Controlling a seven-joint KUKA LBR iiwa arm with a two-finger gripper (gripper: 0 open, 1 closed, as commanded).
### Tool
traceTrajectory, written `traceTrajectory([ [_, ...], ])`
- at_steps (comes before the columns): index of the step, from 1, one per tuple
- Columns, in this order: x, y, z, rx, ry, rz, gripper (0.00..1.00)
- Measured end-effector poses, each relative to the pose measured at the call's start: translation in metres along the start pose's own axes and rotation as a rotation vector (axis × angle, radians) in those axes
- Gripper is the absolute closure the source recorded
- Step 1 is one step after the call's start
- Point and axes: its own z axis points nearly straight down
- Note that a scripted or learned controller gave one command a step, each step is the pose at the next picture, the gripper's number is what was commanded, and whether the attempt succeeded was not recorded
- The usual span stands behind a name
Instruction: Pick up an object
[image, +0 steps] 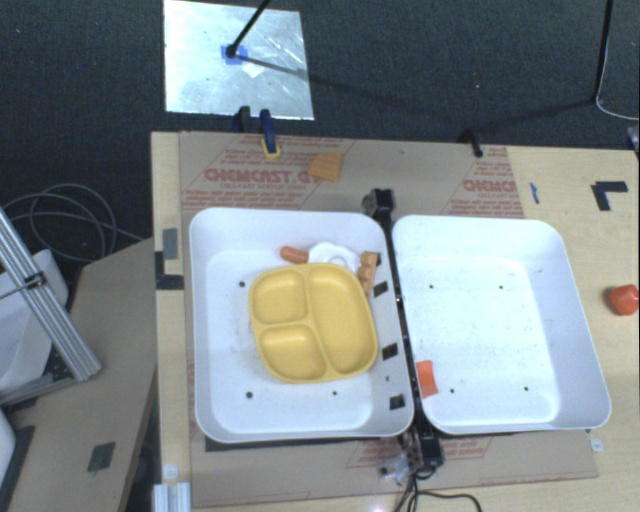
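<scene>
Left bin (215, 330), lower centre-left of frame: sitting flush beside the right bin, their inner rims touching down the middle.
Yellow divided plate (311, 323): lying flat in the left bin's middle, taking up most of the floor; narrow open strips are remaining along the bin's left wall and near edge.
Right bin (575, 330), lower centre-right: floor lying almost wholly open.
Small orange block (427, 377): resting in the right bin's near left corner, against the inner wall.
Orange sausage-shaped piece (294, 255), white ring-like item (334, 257) and tan piece (368, 268): crowding the far edge of the plate, near the left bin's far wall.
Red object (623, 299): sitting on the tabletop (590, 215) at the right frame edge, apart from the bins.
Tan wedge (325, 166): lying beyond the bins on the cardboard.
Gripper: state cannot be told.
</scene>
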Motion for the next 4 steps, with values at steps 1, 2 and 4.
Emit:
traceTrajectory([
  [1, 0.042, 0.009, 0.208, 0.034, 0.014, -0.007, 1.00],
  [2, 0.084, 0.040, 0.410, 0.021, 0.010, -0.008, 1.00],
  [4, 0.119, 0.042, 0.387, 0.018, 0.010, -0.009, 0.00],
])
